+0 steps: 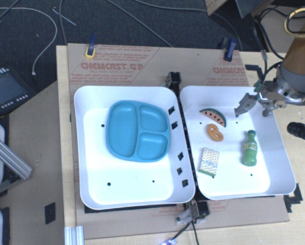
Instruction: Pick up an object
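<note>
Camera view, bench: two white bins sit side by side, the left bin (91, 177) and the right bin (275, 177), so that things can be reached from the arm's side
Left bin: a blue tray (138, 130) with three compartments lies flat near the middle, nothing in it that I can see
Right bin: four small things lie apart from each other, which leaves room for fingers around each one
Melon slice (213, 116): flat, near the bin's upper left, closest of the four to the gripper
Pretzel (214, 132): just below the slice, near it but not touching
Packet (209, 162): flat and slightly tilted, towards the lower left of the bin
Bottle (250, 148): green, lying on its side, right of the pretzel and packet
Gripper (255, 105): over the upper right part of the right bin, its two fingers spread wide with nothing between them
Arm (298, 65): comes in from the right edge, wrist above the bin's rim
Stage, as I judge it: nothing picked; the open fingers suit an approach, and the slice or bottle look like the nearest choices
Risk, as I judge it: the slice and packet lie flat, so fingers may slide over them
</note>
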Available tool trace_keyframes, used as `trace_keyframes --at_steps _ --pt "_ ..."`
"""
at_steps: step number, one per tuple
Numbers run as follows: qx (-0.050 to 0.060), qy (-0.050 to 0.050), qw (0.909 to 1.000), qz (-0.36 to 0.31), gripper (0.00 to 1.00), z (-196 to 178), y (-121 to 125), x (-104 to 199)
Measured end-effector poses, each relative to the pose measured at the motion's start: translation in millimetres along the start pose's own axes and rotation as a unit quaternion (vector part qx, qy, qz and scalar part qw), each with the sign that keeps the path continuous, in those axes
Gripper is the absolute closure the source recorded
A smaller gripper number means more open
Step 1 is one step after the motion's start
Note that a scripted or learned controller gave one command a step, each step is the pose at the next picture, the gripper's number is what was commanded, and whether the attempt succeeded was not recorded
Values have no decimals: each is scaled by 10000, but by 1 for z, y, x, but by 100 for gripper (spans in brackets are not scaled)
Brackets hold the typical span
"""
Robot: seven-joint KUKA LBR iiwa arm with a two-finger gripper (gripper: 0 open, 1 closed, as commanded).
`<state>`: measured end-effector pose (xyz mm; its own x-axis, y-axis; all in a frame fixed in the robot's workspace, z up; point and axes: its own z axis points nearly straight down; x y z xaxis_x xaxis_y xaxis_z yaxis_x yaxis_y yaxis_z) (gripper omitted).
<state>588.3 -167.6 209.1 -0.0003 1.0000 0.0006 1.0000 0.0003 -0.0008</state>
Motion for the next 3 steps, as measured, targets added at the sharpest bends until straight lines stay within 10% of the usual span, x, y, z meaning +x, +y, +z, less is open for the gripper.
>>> trace_keyframes --at_steps 3 --pt "17 6 10000 -1 0 126 7 -5"
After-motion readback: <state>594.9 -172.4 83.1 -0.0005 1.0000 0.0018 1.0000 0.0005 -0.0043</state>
